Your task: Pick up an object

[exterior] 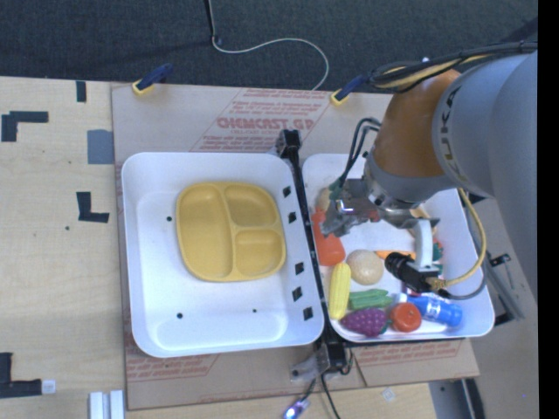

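Toy food is seen piled in the right bin (467, 234): an orange carrot-like piece (329, 250) against the left wall, a yellow corn cob (339, 290) below it, a beige rounded piece (365, 266), a green piece (369, 298), a purple grape bunch (365, 322), a red-orange round piece (406, 317) and a blue-and-white bottle-like item (437, 311) along the near wall. The gripper (335, 217) is placed over the upper left of that bin, just above the carrot-like piece and near the beige one; contact with either cannot be judged. Whether anything is pinched, or how the gripper is set, cannot be told from this view. A yellow divided plate (231, 230) is seen in the left bin (140, 260), well apart from the gripper. Red print on the cardboard sheet (175, 120) under the bins is read roughly as "CHEMCAST GP"; smaller lines are too blurred.
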You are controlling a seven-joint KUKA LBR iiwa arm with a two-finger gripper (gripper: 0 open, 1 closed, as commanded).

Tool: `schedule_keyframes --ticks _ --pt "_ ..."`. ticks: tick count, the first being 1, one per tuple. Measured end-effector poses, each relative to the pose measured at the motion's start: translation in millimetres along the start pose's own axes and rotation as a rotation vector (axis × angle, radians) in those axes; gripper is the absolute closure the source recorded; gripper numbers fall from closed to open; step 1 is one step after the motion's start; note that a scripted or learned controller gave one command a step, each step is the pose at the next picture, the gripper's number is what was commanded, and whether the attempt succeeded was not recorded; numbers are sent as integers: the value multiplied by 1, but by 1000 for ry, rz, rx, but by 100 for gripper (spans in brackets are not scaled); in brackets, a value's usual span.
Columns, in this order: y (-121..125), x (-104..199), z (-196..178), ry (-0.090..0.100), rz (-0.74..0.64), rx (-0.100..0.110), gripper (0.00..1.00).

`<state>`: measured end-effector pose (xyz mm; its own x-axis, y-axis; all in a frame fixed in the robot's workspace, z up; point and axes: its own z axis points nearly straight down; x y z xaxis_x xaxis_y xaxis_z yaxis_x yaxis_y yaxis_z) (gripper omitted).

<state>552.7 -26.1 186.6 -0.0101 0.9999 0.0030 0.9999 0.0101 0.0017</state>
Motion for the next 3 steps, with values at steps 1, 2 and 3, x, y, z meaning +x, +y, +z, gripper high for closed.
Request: schedule_keyframes --ticks 1,2,3 --pt "-40 101 -88 2 -4 -3 100" --pt "-40 94 -92 -3 6 6 100" --pt "-60 69 -239 -1 9 -12 100"
